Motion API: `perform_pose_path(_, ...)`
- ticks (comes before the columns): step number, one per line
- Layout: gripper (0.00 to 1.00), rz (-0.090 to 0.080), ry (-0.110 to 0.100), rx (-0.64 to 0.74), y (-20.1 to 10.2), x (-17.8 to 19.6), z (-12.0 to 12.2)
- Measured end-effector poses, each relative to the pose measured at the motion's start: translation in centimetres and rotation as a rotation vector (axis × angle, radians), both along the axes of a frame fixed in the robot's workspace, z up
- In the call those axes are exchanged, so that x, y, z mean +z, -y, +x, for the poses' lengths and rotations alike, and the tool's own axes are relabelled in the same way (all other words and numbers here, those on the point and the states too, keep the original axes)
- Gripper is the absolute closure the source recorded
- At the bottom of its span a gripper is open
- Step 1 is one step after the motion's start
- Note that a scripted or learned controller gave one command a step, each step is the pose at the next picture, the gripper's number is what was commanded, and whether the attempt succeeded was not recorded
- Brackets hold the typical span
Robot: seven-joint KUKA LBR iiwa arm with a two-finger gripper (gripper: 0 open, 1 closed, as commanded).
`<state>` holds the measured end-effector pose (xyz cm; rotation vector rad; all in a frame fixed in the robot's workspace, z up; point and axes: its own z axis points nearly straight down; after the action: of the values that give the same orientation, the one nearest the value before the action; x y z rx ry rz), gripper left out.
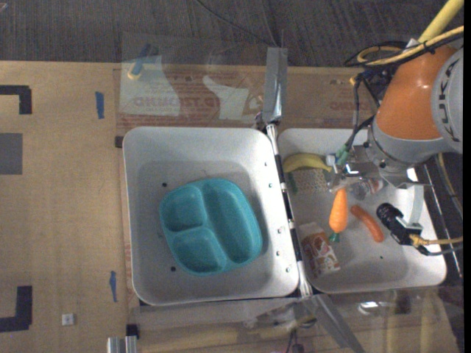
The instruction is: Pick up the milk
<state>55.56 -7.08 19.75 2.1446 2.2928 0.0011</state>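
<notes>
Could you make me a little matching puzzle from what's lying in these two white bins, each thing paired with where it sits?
Things:
1. teal divided plate
2. banana
3. carrot
4. milk carton

Places:
A. lying in the right bin near its front left corner
B. upright-looking in the middle of the right bin
C. in the left bin
D. at the back of the right bin, near its left wall

Pairs: 1-C, 2-D, 3-B, 4-A
</notes>
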Motion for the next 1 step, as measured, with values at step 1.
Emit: perform_pose_path(1, 1.00, 0.001, -0.004, 0.190, -7.23, -1.34, -6.21)
